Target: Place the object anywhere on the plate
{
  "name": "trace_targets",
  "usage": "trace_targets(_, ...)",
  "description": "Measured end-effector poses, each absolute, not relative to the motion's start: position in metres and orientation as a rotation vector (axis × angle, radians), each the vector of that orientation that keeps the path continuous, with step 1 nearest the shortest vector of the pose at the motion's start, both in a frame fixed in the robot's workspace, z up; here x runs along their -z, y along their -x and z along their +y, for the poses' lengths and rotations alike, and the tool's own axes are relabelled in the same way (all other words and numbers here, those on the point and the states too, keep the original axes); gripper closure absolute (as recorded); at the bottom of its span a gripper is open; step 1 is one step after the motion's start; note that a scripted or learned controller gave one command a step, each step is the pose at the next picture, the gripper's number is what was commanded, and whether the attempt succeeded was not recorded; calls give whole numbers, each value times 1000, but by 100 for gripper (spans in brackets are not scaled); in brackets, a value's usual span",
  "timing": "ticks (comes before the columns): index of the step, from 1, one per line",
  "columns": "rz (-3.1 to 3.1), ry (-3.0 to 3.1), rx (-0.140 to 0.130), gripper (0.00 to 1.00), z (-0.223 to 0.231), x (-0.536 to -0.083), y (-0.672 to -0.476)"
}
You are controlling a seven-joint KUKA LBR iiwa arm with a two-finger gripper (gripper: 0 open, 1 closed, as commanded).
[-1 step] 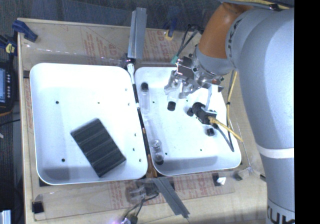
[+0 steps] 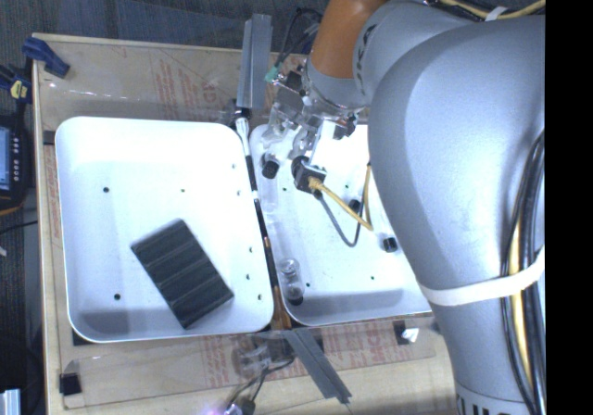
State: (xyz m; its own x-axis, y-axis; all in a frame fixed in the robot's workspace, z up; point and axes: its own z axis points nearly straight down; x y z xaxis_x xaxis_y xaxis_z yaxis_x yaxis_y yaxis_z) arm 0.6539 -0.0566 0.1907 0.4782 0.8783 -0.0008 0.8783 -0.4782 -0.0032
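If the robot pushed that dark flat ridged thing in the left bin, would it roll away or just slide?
Probably slide. The dark grey ridged rectangular plate lies flat on the floor of the left white bin, with no round side to roll on. It looks stiff, since its edges stay straight. The smooth bin floor might let it skid towards a wall.

A ridged slab [image 2: 182, 272] lies in the left bin [image 2: 83, 140].

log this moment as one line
arm: over right bin | gripper: near bins' divider | dark ridged plate: left bin, nothing on it
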Motion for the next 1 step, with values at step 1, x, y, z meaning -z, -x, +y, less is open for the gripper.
trace_targets(1,-1624,2685,-3,100,53,-200,-656)
